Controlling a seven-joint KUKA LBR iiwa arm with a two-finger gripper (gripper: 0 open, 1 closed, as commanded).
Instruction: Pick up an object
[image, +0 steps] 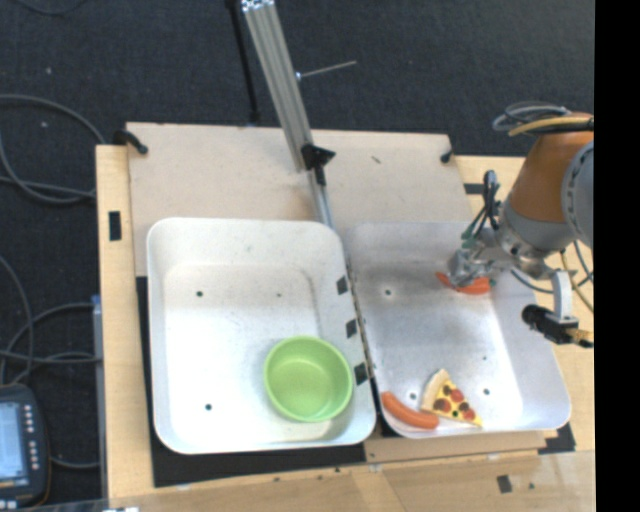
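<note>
Camera view showed an orange piece (477, 285) in the right bin (520, 390), near its far side, lying roughly left to right. The pincer (468, 268) stood right over it, touching or almost touching; whether it was spread or pressed together, I could not tell. A pizza slice (450, 398) and a sausage (408, 410) lay well apart, at the near rim.

The pincer (466, 272) hides most of an orange object (477, 286).
</note>
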